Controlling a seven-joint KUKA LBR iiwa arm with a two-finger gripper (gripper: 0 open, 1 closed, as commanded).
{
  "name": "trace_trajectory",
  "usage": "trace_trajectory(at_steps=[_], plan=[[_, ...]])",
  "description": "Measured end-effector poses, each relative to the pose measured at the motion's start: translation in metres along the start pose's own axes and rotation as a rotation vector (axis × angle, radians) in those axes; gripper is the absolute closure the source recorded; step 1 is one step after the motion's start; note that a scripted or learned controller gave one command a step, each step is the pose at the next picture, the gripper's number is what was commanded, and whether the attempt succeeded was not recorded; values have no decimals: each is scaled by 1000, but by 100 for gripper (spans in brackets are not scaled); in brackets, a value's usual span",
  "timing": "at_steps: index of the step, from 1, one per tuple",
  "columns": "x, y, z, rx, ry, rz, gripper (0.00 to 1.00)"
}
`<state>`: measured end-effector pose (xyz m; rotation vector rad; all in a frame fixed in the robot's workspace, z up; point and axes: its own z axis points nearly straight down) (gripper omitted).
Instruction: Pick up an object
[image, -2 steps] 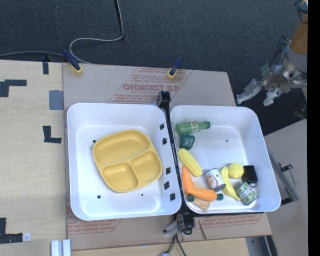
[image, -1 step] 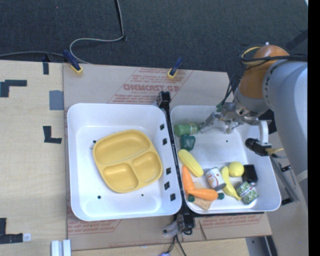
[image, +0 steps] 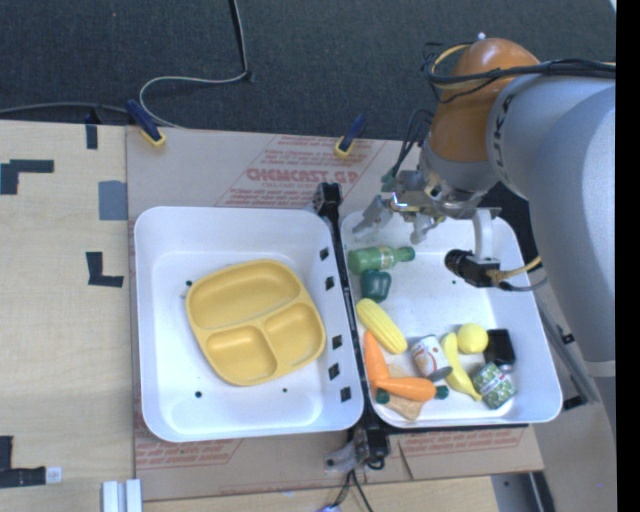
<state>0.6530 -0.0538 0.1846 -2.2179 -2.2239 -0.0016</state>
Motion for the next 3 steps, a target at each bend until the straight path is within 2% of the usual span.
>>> trace_trajectory(at_steps=[1, 2, 3], plan=[[0, -46, 1, 2, -2, 2, 0], [14, -23, 1, 2, -1, 0, 0], [3, -56, 1, 1, -2, 2, 0]])
